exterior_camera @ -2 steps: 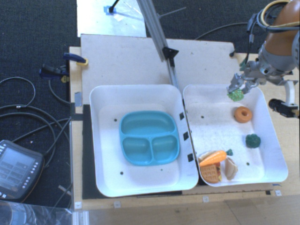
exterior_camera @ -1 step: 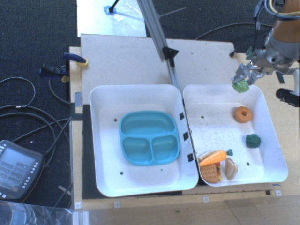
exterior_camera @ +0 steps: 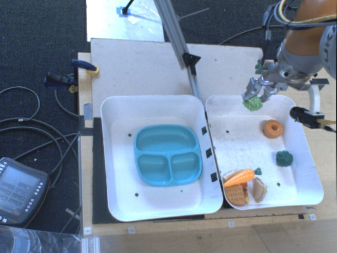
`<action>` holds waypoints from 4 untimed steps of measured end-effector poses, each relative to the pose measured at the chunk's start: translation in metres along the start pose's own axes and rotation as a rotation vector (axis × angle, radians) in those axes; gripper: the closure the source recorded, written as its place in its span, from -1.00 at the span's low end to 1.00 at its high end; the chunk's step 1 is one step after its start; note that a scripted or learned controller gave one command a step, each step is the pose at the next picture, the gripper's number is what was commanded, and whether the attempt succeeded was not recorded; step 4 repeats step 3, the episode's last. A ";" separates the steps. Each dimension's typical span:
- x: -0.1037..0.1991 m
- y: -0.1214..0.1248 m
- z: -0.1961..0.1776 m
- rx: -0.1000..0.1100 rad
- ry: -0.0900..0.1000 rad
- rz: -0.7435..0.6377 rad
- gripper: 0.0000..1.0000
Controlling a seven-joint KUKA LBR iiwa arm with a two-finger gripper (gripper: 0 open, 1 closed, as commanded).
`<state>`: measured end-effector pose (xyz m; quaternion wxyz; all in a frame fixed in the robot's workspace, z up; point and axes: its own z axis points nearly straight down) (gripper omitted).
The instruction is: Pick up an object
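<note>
Two white bins [exterior_camera: 158, 210] sit on the table. Metal fingers [exterior_camera: 251, 90] pinch a bumpy green toy [exterior_camera: 253, 104] (only its top); it could slip and drop.

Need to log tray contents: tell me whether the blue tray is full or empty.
Empty. All three compartments of the blue tray show bare blue plastic; the carrot, donut and other items lie in the right bin.

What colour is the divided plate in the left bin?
Light blue, almost turquoise. The divided plate shows plainly in the camera view, lying flat in the left bin.
</note>
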<state>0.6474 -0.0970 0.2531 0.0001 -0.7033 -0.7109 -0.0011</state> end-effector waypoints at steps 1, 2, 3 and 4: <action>0.058 -0.011 0.012 0.002 0.001 -0.001 1.00; 0.114 -0.027 0.009 0.002 0.001 0.000 1.00; 0.169 -0.024 0.005 -0.001 0.001 -0.001 1.00; 0.169 -0.024 0.005 -0.001 0.001 -0.001 1.00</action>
